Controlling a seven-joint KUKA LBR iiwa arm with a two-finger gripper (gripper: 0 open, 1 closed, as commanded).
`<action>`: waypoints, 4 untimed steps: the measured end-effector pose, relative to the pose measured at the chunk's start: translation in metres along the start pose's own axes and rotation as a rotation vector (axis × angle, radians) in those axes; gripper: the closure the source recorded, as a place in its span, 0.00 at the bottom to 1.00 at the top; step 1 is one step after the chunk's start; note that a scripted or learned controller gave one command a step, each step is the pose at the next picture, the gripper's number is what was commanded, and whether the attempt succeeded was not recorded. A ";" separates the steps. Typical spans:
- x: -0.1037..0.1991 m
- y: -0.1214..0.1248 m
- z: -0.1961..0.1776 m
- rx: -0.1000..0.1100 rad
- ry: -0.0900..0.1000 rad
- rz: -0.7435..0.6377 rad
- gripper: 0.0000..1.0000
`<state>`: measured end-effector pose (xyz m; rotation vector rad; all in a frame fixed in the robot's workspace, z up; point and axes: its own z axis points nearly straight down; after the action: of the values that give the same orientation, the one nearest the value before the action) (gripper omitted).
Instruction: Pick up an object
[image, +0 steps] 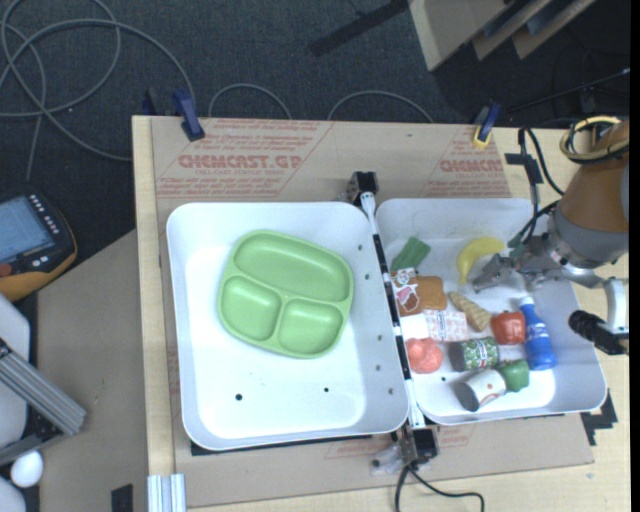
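While the claw (497, 268) hangs with fingers apart, the yellow banana (476, 254) lies touching its left side.

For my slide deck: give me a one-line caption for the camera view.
Gripper beside a banana in the right bin; green plate in the left bin.

In the right bin (560, 395) we see a heap of small toy food items. A yellow banana (478, 254) lies near the back, a green piece (409, 252) beside it. A blue bottle (537, 338) lies at the right side, touching a red tomato (508, 328). A green can (480, 354) lies in the middle, and a pink-red round item (425, 355) near the left wall.
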<state>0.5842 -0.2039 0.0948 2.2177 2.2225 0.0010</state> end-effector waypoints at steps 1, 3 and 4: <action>-0.020 0.084 -0.085 -0.003 -0.001 0.000 0.00; 0.050 0.058 -0.019 0.000 -0.001 -0.001 1.00; 0.050 0.058 -0.019 0.000 -0.001 -0.001 0.00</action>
<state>0.6421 -0.1535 0.1133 2.2170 2.2231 0.0000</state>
